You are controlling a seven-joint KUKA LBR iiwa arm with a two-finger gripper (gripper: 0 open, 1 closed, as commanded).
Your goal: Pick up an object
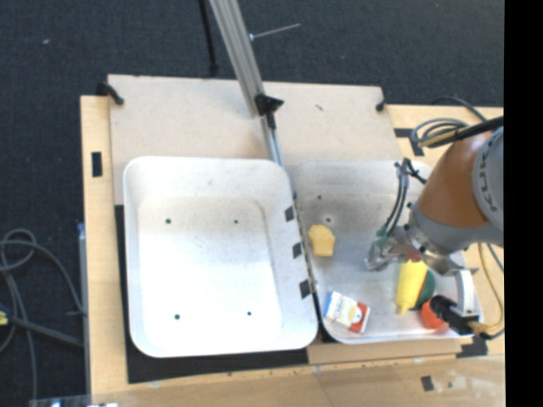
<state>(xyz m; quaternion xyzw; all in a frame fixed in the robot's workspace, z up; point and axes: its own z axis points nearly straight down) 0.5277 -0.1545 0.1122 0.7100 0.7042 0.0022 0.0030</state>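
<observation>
Nearest, a small red-and-white carton (346, 312) lies at the right white bin's (356, 185) front edge, beside a yellow plastic bottle (410, 283). Whether the metal two-finger gripper (379, 254) above that bin's middle is clenched cannot be told.

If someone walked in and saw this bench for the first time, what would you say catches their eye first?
Probably the arm's orange band at the right, over the right bin, with the end effector low inside it. Next come that bin's bright items: a yellow block by its left wall, a yellow bottle-like object, and a red-and-white carton at its front edge.
</observation>
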